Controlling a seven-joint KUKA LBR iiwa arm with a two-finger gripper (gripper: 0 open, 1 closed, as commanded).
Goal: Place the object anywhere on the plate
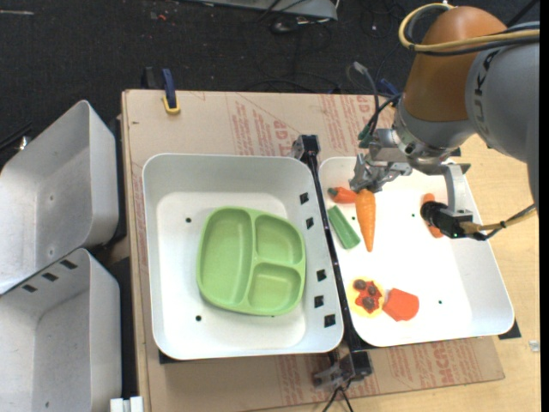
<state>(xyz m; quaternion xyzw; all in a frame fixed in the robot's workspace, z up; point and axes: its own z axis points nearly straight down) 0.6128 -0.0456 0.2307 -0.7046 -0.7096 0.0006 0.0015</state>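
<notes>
- The arm (463, 67), grey with an orange band, reaches in from the right over the far part of the right bin (459, 294).
- Its jaws stand directly above the thick end of the carrot (367, 219). I cannot tell whether they are open or closed, or whether they grip the carrot at all.
- The carrot is in the right bin near its left wall, with its thick end toward the far side and its point toward the near side.
- A green vegetable piece (345, 227) lies just beside the carrot on its left, slanted.
- A small orange-red piece (343, 195) lies at the carrot's thick end, on its left.
- Nearer the front of the same bin, a yellow slice with dark berries (369, 296) lies touching or just beside a red-orange chunk (401, 304).
- The green divided plate (251, 262) lies flat in the middle of the left bin (171, 221), well apart from the carrot, with nothing on it.
- Both bins rest side by side on the brown board surface (240, 118).
- Two spare white bins (51, 187) sit off its left edge.
</notes>
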